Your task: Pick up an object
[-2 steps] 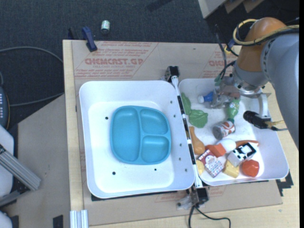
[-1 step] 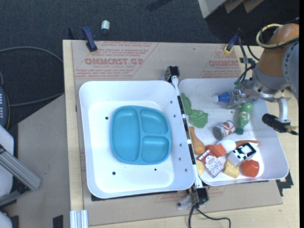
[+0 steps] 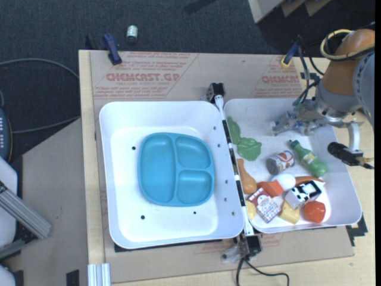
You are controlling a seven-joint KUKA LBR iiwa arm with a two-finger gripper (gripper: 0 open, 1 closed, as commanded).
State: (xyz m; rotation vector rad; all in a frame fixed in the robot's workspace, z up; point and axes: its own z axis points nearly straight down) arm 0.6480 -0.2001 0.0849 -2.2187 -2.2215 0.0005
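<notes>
A blue divided plate is sitting in the left bin. Toys are crowding the right bin, the green bottle lying at five o'clock of the gripper, whose opening I cannot tell.

A blue three-part plate lies in the left bin. Blue clamps grip the far edge of the brown board. On the dark floor beyond sits a small metallic thing, perhaps a cap.
</notes>
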